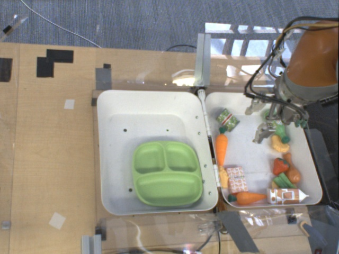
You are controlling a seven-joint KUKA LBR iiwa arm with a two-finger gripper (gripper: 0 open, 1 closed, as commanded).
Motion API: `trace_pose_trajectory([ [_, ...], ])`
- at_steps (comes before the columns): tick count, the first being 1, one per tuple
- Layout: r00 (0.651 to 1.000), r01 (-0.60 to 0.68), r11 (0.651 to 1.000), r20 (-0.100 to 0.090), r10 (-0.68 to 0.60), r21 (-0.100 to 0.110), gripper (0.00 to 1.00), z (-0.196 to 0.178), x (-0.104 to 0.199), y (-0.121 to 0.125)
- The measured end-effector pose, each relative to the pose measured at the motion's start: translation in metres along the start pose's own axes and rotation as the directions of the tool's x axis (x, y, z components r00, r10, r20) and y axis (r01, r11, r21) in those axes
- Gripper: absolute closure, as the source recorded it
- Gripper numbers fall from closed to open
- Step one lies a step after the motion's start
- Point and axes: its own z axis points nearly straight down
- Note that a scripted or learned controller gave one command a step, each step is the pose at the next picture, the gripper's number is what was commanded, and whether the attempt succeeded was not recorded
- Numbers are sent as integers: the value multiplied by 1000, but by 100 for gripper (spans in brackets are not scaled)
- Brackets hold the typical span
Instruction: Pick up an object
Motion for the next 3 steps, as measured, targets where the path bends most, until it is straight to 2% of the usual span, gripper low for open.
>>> trace_pose_trajectory([
  [1,985,-171,985,-7,171,-1,0,105,-36,31],
  [2,986,-166,986,10,166,-1,100,88,-41,31],
  [3,990,-139,990,15,139,0,100,-34,-43,22],
])
